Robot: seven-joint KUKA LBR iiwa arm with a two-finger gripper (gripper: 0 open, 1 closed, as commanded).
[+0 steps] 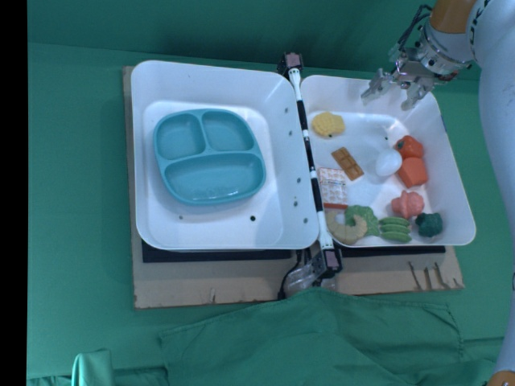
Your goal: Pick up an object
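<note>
My gripper [396,89] hangs open above the far edge of the right bin [451,175], with nothing between its fingers. Below it in that bin lie several toy foods: a yellow piece [327,124] at the far left, a brown cracker [348,163], a white egg [388,162], a red tomato [409,145], an orange block [414,172], a pink piece [407,204], broccoli [429,224], a green pea pod [394,229], a pretzel ring [348,227] and a red-and-white packet [332,187].
The left bin [273,215] holds a teal divided plate [209,155]. A black-and-white bar [309,147] runs between the two bins. Green cloth [322,336] lies bunched at the front of the bench.
</note>
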